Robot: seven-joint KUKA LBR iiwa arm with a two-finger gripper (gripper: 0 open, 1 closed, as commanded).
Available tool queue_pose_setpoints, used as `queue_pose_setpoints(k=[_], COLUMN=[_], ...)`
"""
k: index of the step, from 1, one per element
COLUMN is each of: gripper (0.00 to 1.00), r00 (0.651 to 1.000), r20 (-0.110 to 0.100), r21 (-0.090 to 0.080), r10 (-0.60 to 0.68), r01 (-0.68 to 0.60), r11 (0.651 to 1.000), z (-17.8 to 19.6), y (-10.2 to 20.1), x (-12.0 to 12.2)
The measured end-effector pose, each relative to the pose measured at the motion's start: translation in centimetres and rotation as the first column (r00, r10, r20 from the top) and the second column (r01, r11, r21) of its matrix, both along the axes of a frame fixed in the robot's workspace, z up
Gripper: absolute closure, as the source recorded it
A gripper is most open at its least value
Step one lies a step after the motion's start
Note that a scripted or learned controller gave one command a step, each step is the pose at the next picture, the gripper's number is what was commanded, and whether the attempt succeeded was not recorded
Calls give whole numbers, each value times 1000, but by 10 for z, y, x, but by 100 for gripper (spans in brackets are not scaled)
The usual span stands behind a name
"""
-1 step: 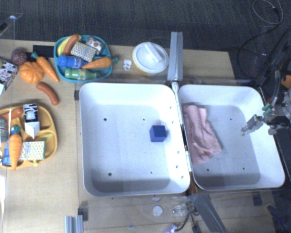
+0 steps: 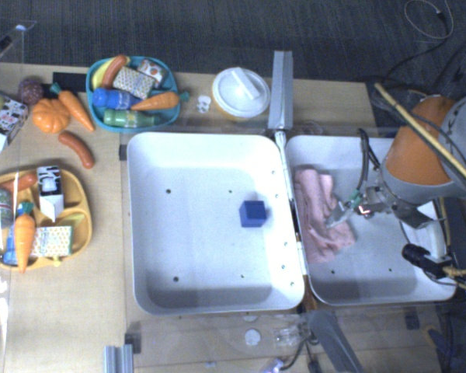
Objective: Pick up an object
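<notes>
On a wooden bench seen from above, two shallow white bins sit side by side. Near the middle of the left bin (image 2: pixel 179 286) lies a small blue cube (image 2: pixel 253 213), alone on the white floor and well apart from every wall. Against the left wall of the right bin (image 2: pixel 373 290) lies a crumpled pink cloth (image 2: pixel 320 216), stretched lengthwise from the upper part of the bin toward its middle.

From the right edge a grey robot arm with an orange band (image 2: pixel 419 158) reaches over the right bin. Its gripper (image 2: pixel 343 210) hangs low at the right edge of the pink cloth, metal tip touching or just above the fabric. The fingers are too small and blurred to tell how far apart they stand, or whether any cloth lies between them.

Left of the bins, on the bare bench, stands a yellow tray (image 2: pixel 79 224) of toy food, including a carrot and small boxes. Behind it sits a blue basket (image 2: pixel 101 119) filled with more toy food, with a small orange pumpkin (image 2: pixel 50 116), a loose carrot and a sausage (image 2: pixel 77 149) beside it. A white lidded bowl (image 2: pixel 241 92) stands behind the left bin, next to a grey metal post
</notes>
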State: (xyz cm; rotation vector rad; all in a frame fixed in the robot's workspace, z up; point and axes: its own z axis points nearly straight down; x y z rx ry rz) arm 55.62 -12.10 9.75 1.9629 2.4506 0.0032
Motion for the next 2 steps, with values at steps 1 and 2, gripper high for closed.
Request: queue_pose_setpoints(k=[1,2], gripper=[0,0], r00=[999,984], r20=[12,-1], r21=[-1,0], r10=[-40,-181], r01=[40,181], r11=[999,984], z=[-7,49], y=[24,10], x=[46,-6])
